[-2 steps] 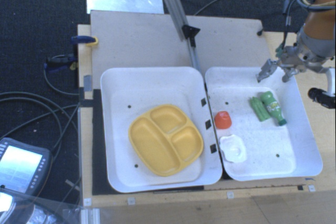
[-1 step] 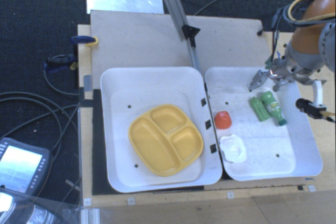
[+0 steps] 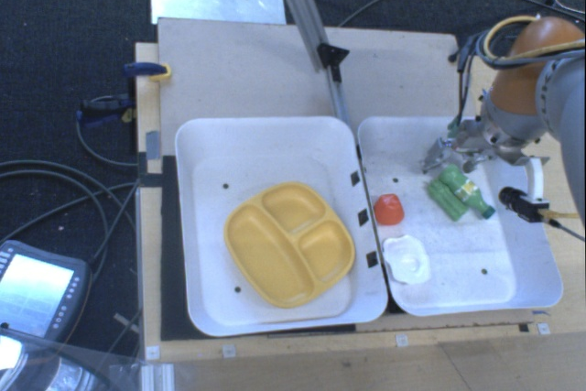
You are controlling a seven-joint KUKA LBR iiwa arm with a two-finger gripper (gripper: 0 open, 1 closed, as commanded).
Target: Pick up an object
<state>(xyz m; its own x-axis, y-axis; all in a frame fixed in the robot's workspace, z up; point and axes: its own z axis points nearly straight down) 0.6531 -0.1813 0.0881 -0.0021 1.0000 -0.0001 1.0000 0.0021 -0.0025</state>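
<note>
I had the gripper [image 3: 450, 157] low in the right bin [image 3: 526, 288], just above the green bottle [image 3: 458, 193], which lay on the floor unlifted; its grip I couldn't tell.

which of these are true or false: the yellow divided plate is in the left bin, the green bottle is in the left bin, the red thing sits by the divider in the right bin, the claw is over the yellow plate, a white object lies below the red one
1. The yellow divided plate lies in the left bin: true.
2. The green bottle is in the left bin: false, it lies in the right bin.
3. The red object sits near the divider in the right bin: true.
4. The claw is over the yellow plate: false, it is over the right bin, just above the green bottle in the picture.
5. A white object lies below the red one in the picture: true.
</note>
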